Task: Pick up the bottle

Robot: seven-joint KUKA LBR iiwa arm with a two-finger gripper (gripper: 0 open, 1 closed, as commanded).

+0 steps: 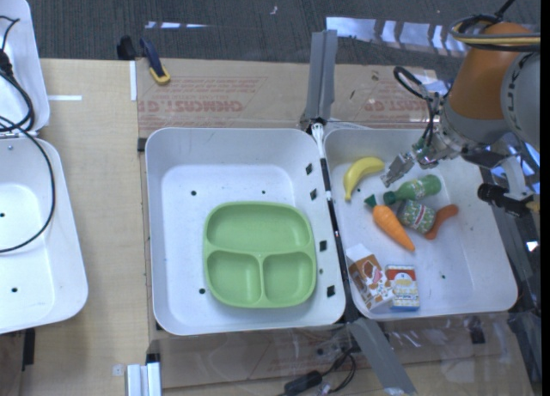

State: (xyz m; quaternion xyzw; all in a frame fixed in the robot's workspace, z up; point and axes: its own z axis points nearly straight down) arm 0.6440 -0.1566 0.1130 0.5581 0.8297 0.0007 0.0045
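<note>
A green bottle (420, 187) lies on its side in the right bin (481, 278), between a yellow banana (361, 173) and an orange carrot (394, 226). My gripper (398, 170) hangs just above and to the left of the bottle, near its darker cap end. It looks open, with nothing between its fingers. The grey arm with its orange band (485, 76) reaches in from the upper right.
A patterned green and red can (417, 215) and a red-orange piece (443, 218) lie right below the bottle. Two small cartons (387, 284) sit at the right bin's front. The left bin (172, 214) holds a green divided plate (259, 254).
</note>
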